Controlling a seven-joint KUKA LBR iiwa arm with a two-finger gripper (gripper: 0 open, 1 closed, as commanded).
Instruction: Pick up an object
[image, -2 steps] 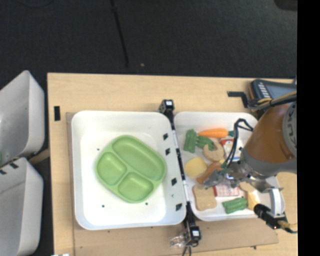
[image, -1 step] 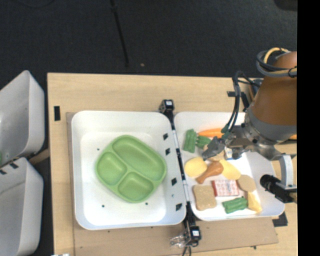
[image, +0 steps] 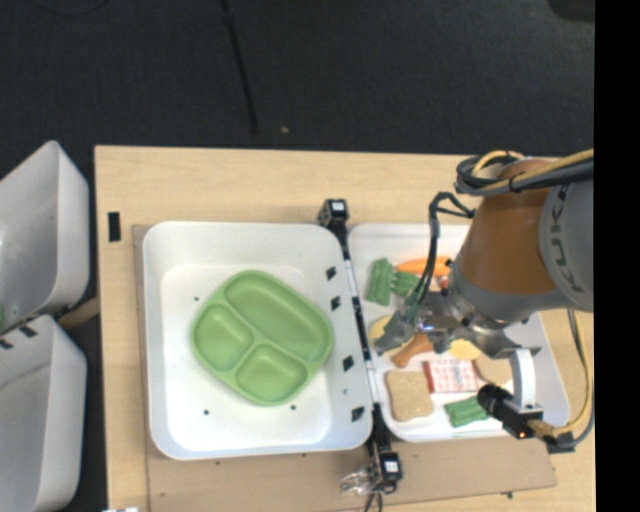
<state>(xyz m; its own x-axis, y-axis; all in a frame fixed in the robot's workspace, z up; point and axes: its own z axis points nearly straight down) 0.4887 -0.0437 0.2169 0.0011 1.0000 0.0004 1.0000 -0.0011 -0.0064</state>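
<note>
— Camera view, your count: how many bins?
— Two. The left bin carries one green divided plate with three compartments. The right bin carries the clutter.
— Count the clutter.
— Two green pieces, one at eleven o'clock and one at six o'clock; one orange piece at twelve; one tan slice at seven; one red-and-white packet beside it; one yellow scrap close to centre.
— And the gripper?
— The gripper sits low, at nine o'clock in the right bin, over a brown piece. Whether its claw is spread or pinching, I cannot tell.
</note>
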